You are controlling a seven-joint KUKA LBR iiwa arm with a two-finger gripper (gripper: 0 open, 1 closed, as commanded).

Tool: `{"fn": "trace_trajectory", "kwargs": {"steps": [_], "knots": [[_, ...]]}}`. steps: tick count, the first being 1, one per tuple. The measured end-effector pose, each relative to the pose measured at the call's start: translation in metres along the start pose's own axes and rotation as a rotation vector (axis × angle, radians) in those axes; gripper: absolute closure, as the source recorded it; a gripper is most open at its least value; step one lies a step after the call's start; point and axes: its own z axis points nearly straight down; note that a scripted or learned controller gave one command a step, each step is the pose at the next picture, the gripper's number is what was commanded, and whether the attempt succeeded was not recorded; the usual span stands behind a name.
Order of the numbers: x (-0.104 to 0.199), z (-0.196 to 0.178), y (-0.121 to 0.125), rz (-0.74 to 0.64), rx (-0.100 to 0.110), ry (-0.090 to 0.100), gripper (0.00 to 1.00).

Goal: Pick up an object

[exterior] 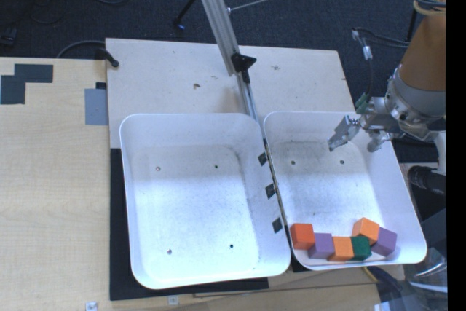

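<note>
1. Nearest the camera, a cluster of small foam blocks sits in the front corner of the right bin (pixel 408 193): an orange block (pixel 302 234) on the left, a purple block (pixel 320 245) touching it, a second orange block (pixel 342 247), a green block (pixel 360 247), a third orange block (pixel 366 229) just behind, and another purple block (pixel 385 240) at the right end. They lie packed together, each touching a neighbour.
2. The left bin (pixel 145 156) lies beside it, the two rims meeting along a dark divider.
3. Farther back, the gripper (pixel 357 135) hangs over the rear edge of the right bin, well apart from the blocks. Its two fingers stand spread, with nothing between them.
4. Beyond it rises a slanted metal rail (pixel 218 14) from the bench.
5. Judged from this, the task is at the approach step: no block is grasped yet. The next move calls for travelling toward the front corner, then descending on an outer block such as the left orange one, where a free side leaves room for a finger.
</note>
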Motion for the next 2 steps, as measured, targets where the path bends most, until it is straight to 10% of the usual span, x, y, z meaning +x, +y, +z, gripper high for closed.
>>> {"fn": "trace_trajectory", "kwargs": {"steps": [1, 2], "knots": [[0.0, -0.009, -0.069, -0.002, 0.003, 0.0, 0.0], [-0.008, -0.043, -0.071, 0.0, -0.004, -0.003, 0.0]]}}
